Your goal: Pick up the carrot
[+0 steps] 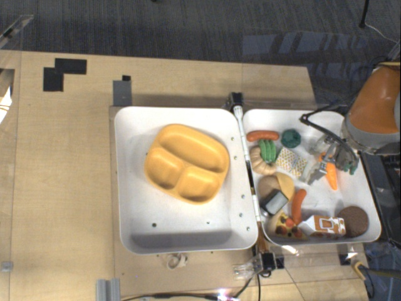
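The carrot (331,175) is a small orange cone hanging point-down over the right part of the right bin (373,200). My gripper (331,163) reaches in from the right, under the orange band of the arm (376,102). Its grey fingers (315,170) stand on either side of the carrot's upper end and are shut on it. The carrot's top is hidden among the fingers and cables.
The right bin also holds a sausage (262,135), a green vegetable (268,149), a green ball (290,138), a patterned pouch (292,163), a red-orange stick (297,200), a bottle (322,226) and a brown disc (354,219). A yellow divided tray (187,162) lies in the left bin (135,224).
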Tool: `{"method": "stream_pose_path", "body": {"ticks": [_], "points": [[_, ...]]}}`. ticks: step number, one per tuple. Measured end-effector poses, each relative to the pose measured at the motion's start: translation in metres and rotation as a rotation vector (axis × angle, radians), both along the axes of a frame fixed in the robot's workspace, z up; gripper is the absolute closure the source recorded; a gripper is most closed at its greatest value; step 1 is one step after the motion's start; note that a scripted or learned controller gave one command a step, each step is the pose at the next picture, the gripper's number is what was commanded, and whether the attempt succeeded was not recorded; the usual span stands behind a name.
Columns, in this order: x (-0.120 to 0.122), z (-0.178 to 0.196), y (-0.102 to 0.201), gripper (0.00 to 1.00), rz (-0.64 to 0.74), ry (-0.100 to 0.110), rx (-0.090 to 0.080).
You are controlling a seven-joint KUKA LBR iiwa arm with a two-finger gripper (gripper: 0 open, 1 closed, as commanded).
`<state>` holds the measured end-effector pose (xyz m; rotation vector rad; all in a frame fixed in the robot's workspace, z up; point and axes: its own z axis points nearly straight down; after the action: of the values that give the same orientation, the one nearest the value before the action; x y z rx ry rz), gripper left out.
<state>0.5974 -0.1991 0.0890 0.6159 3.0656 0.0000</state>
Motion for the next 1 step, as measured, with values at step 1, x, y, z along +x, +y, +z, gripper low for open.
{"method": "stream_pose_path", "body": {"ticks": [1], "points": [[-0.0891,0.0010,-0.0060,0.00,-0.167,-0.002,0.002]]}}
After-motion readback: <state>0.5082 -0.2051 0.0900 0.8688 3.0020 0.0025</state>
